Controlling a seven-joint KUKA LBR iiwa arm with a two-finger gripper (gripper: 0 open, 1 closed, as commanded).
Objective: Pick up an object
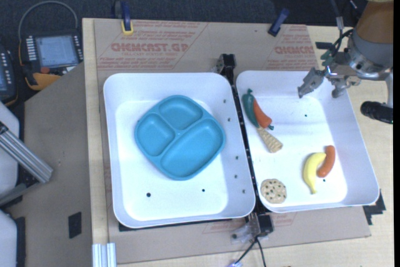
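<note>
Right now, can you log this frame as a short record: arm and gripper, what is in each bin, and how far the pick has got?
arm: reaches in from the right, over the right bin's far right corner
gripper: fingers spread, nothing between them
left bin: blue divided plate
right bin: carrot on a green vegetable, waffle cone, cookie, banana with a sausage against it
pick progress: no object grasped yet

Blue plate (180, 144), yellow banana (311, 173), orange carrot (262, 115), white bins (119, 134).
</note>
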